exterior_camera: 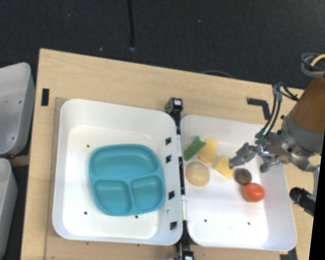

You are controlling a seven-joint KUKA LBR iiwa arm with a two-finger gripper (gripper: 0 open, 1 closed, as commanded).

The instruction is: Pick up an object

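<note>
The right bin (pixel 226 230) holds several small food toys. A green piece (pixel 193 148) and a yellow piece (pixel 208 150) lie at its upper left. A yellow wedge (pixel 224 167) and a beige ball (pixel 197 174) sit just below them. Further right are a brown round piece (pixel 242 177) and a red tomato (pixel 253 192). My gripper (pixel 254 160) hangs over the bin's upper right, just above the brown piece. It is open, with nothing between its fingers (pixel 241 156).
The left bin (pixel 64 202) holds a blue divided plate (pixel 127 179). A ridge with black clips (pixel 177 176) separates the two bins. The arm's grey and orange wrist (pixel 308 116) comes in from the right. Bare bin floor lies at the right bin's front.
</note>
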